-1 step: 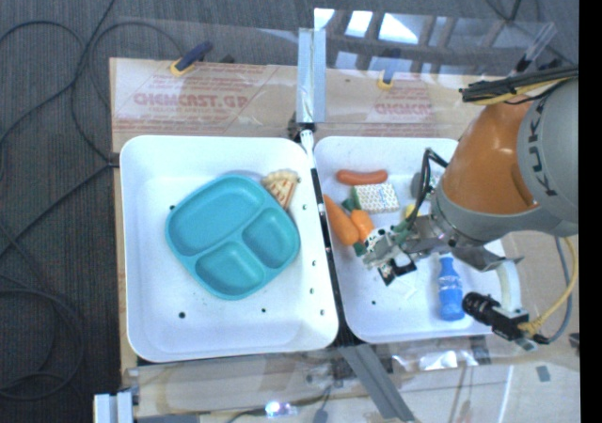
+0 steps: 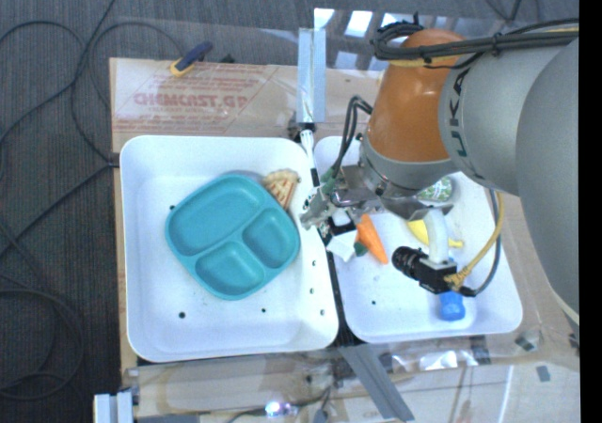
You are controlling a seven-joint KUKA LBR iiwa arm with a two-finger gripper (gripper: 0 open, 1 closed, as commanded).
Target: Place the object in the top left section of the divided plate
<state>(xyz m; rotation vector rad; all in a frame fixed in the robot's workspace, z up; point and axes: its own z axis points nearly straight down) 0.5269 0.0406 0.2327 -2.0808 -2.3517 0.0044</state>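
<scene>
Though which toy is meant is unclear, the small orange carrot point(image 2: 372, 239) in the right bin point(image 2: 395, 313) looks light, rigid and smooth; grasp mid-body. The gripper point(image 2: 324, 208) hovers at the bins' divider near the teal divided plate point(image 2: 233, 235); its state is unreadable.

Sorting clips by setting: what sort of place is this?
Probably a robotics lab test bench: a grey and orange arm reaches over two white bins, a teal divided plate and toy carrot lie inside, and loose cables cross carpet.

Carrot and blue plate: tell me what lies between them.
In the camera view, the pincer and the bins' touching white rims lie between the carrot and the plate.
</scene>
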